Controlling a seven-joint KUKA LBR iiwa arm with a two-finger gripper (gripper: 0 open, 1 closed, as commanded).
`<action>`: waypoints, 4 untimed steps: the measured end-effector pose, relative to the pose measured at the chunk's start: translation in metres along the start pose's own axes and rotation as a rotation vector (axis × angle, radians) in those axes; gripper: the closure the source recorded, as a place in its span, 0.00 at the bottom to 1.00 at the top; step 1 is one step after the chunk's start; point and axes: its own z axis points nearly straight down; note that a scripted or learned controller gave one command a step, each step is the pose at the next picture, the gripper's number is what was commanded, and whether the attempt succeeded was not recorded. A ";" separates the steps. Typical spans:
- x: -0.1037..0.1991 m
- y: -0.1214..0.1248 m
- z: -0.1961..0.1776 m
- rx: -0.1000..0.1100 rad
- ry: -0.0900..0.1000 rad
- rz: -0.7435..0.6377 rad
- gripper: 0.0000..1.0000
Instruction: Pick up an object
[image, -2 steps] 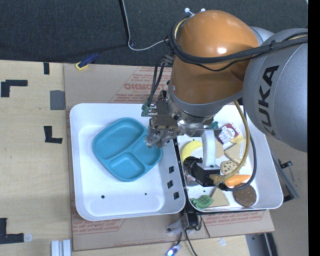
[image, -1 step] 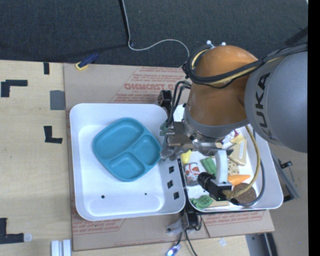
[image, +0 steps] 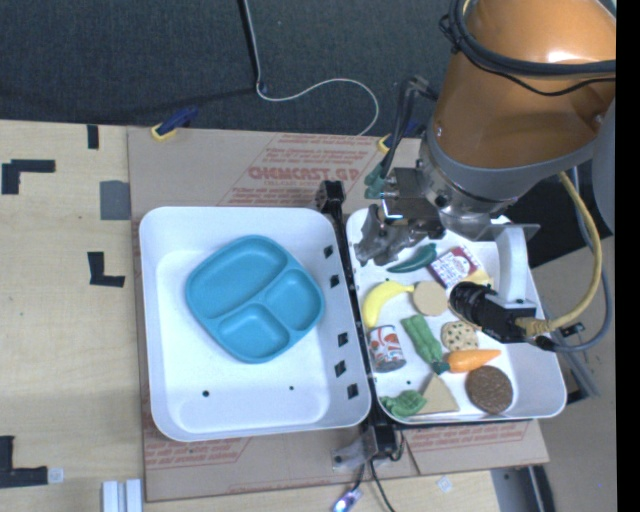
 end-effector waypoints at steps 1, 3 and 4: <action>-0.045 0.000 -0.046 0.007 -0.002 0.003 1.00; 0.025 0.000 -0.067 0.008 -0.001 -0.003 1.00; -0.042 -0.002 0.038 0.024 -0.005 0.006 1.00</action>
